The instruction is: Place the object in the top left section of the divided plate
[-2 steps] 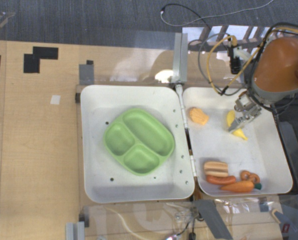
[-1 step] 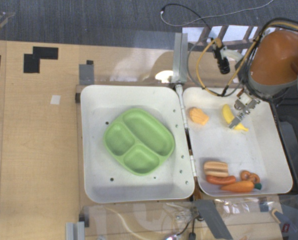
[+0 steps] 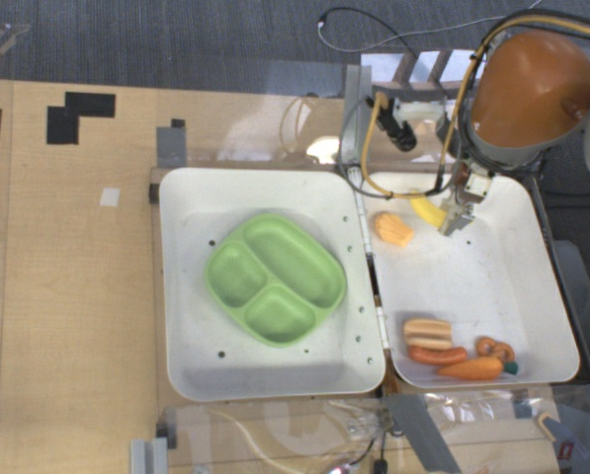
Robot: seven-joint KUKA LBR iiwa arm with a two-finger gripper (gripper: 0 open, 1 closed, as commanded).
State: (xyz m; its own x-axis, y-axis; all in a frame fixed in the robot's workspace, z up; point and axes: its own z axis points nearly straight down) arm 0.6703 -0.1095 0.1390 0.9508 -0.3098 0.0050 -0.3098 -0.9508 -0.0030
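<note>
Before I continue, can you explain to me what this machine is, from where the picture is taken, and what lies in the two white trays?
The picture comes from one camera fixed above the bench, looking down at a slant. The grey and orange shape is a robot arm reaching in from the right. Its gripper hangs over the right bin, beside a yellow piece. That bin also holds an orange piece, a hot dog, a carrot and more toy food. The left bin holds a green divided plate.

Hot dog (image 3: pixel 428 332), carrot (image 3: pixel 470 368), pretzel (image 3: pixel 494 348) clustered, right bin's (image 3: pixel 532 265) near corner.
</note>
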